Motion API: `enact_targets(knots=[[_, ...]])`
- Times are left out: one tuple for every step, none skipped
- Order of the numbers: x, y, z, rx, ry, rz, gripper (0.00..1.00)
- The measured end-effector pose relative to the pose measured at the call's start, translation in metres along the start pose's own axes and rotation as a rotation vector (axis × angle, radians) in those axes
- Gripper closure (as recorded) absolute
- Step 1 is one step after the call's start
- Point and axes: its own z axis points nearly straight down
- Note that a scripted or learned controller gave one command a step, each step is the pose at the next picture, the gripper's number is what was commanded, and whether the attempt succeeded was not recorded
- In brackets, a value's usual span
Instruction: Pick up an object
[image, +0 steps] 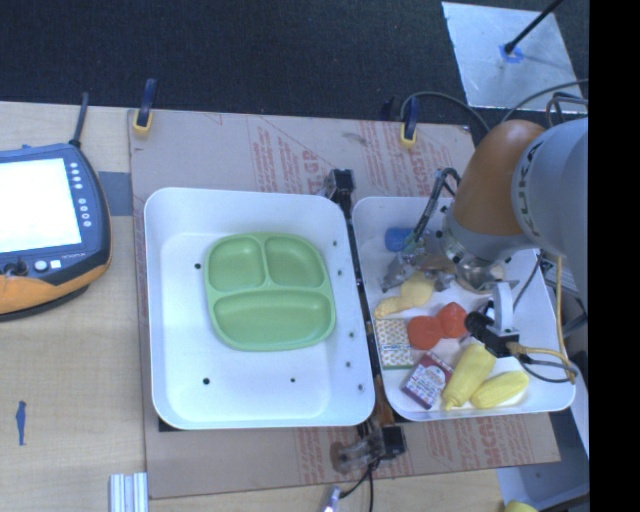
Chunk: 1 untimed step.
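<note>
My gripper (412, 264) hangs low in the right bin (545, 400), at its upper left part. It is just above a pale yellow object (410, 296) and just below a small blue object (398, 238). Close by lie two red pieces (440, 325), a checked cracker-like square (392, 340), a red and purple packet (427, 380) and two yellow pieces (485, 382). The grey wrist with its orange band (495, 180) hides the bin's upper right part. Nothing is visibly lifted.
The left bin (180, 400) holds a green divided plate (268, 290). A tablet-like pendant (45, 225) lies at the bench's left edge. Clamps (143, 118) and cables sit along the cardboard's far side, and a black cable (545, 355) loops over the right bin's right rim.
</note>
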Motion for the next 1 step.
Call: enact_targets(knots=[[-0.001, 0.0024, -0.0133, -0.006, -0.003, -0.004, 1.0]])
